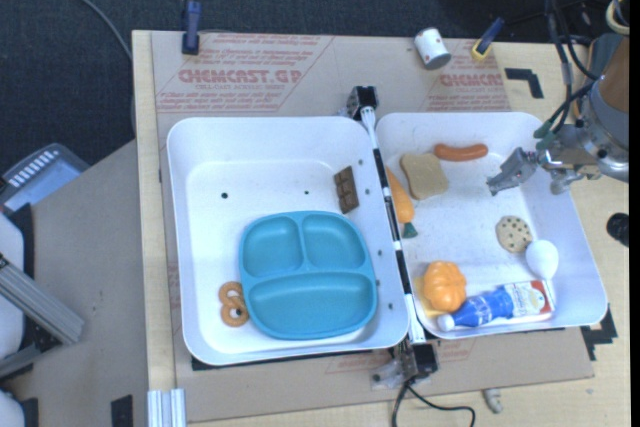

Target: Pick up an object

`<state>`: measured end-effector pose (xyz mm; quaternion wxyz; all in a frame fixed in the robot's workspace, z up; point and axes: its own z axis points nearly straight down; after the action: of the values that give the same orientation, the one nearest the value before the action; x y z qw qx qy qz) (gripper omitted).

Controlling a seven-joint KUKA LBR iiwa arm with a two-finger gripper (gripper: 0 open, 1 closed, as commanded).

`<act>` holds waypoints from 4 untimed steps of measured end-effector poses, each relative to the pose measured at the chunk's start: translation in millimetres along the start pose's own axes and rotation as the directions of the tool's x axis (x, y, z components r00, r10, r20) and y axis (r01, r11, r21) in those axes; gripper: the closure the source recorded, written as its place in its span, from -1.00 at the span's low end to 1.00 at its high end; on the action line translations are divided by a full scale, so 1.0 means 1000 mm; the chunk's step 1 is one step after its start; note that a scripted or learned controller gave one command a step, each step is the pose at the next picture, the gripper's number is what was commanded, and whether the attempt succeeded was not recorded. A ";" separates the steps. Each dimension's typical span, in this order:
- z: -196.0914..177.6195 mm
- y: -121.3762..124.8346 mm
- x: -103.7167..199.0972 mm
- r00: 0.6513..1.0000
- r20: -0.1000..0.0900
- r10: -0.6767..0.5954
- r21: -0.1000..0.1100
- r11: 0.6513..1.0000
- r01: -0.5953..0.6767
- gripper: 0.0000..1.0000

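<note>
Two shallow white bins sit side by side on the desk [150, 215]. The left bin [195, 155] holds three things: one blue divided plate [305, 275] with three compartments, one small pretzel [234, 304] touching the plate's left edge, and one brown chocolate piece [346, 189] leaning near the bin's right wall.

The right bin [580, 255] holds seven things. One sausage [461, 152] lies near the far wall, with one slice of bread [424, 175] just beside it. One carrot [401, 199] lies along the bin's left wall. One cookie [514, 233] sits toward the right, and one white egg [542, 259] lies just below it. One small orange pumpkin [443, 285] sits near the front, touching the cap end of one tube of toothpaste [500, 305], which lies flat along the front wall.

The tool [515, 172] hangs over the right bin's far right part, above bare bin floor between the sausage and the cookie, apart from both. I cannot tell how far its fingers are spread, and nothing can be seen between them.

Beyond the bins, one white roll [432, 47] and two blue clips [190, 25] rest on the desk.
</note>
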<state>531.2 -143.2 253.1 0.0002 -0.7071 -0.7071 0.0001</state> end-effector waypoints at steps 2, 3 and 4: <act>0.169 -0.052 0.052 1.000 0.000 0.000 -0.001 1.000 0.000 -1.00; 0.169 -0.052 0.049 1.000 0.000 0.000 -0.001 1.000 0.000 -1.00; 0.159 -0.052 0.049 1.000 0.001 0.001 -0.003 1.000 -0.001 1.00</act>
<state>479.4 -94.2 94.3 -0.0012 -0.7074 -0.7069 -0.0009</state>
